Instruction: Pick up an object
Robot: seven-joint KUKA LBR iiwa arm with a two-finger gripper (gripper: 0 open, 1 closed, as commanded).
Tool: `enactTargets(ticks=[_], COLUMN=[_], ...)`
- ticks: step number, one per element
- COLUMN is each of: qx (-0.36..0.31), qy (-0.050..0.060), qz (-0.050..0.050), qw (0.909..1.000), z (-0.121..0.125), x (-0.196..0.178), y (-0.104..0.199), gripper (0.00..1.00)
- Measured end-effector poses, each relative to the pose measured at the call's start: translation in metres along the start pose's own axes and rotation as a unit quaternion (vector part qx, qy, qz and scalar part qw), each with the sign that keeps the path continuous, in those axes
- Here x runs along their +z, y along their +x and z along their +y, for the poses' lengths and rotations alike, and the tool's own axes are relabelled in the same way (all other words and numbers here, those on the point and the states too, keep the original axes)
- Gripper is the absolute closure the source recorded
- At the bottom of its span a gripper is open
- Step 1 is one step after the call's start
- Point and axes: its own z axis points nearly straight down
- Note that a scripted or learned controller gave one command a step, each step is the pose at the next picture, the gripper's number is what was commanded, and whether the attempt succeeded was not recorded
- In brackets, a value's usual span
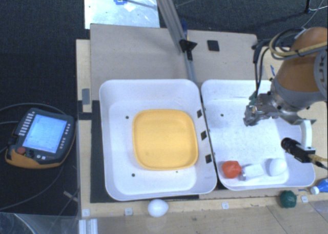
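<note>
A yellow square plate [165, 139] lies in the left bin [115, 141]. In the right bin [225, 94], along its front wall, sit a red ball [230, 169], a small white cylinder [253, 171] and a white egg-shaped object [276, 166]. My gripper [253, 114] hovers over the right bin's back right part, well behind those three objects, with nothing seen between its fingers.
A white egg [158, 208] lies on the bench in front of the left bin. A dark green ball [288, 198] and a blue-and-white item [319, 188] rest past the right bin's front corner. A teach pendant [40, 136] sits at far left. A metal pole [171, 13] slants behind the bins.
</note>
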Motion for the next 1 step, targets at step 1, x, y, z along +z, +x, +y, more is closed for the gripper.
enactTargets(ticks=[1], qx=[-0.002], qy=[0.000], qz=[0.000], qw=[1.0000], z=[-0.0092], x=[0.0037], y=[0.0573], gripper=[1.00])
